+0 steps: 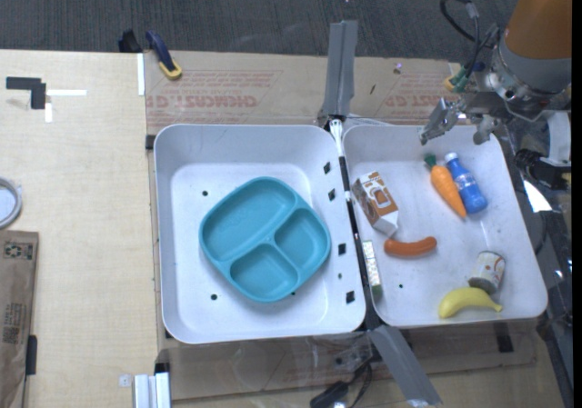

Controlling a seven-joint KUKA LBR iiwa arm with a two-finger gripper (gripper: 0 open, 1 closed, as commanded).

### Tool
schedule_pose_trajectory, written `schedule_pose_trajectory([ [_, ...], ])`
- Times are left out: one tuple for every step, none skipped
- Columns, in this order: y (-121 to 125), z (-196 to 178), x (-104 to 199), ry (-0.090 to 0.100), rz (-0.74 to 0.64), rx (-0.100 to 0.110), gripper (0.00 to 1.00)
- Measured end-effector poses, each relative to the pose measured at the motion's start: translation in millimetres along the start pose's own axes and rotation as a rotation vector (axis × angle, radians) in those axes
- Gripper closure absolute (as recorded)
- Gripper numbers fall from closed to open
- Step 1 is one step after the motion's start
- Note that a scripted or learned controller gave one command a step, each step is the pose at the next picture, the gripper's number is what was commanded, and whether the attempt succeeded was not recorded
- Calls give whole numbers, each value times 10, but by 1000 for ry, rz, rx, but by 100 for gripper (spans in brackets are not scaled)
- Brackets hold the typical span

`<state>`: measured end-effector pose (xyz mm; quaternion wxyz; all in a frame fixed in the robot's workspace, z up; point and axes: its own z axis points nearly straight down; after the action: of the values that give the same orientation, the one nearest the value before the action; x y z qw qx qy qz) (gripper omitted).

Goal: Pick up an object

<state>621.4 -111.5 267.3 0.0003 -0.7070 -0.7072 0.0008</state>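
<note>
The right bin (518,243) holds several small items: a brown and white carton (375,202), a red sausage (410,247), an orange carrot (446,191) lying against a blue bottle (467,184), a small can (489,270) and a yellow banana (468,303). My gripper (459,123) hovers over the back edge of this bin, above and just behind the carrot and bottle. Its two fingers stand apart, open, with nothing between them.
A blue divided plate (264,238) lies in the left bin (168,215). A grey post (341,70) rises behind the seam between the bins. Cardboard (236,93) lines the bench at the back, with a blue and yellow clamp (162,56) on it.
</note>
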Motion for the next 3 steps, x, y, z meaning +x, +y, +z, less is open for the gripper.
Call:
schedule_pose_trajectory([
  [378,1723,-498,-1,78,-3,0],
  [382,1626,-506,-2,78,-5,100],
  [242,246,329,-1,78,-3,100],
])
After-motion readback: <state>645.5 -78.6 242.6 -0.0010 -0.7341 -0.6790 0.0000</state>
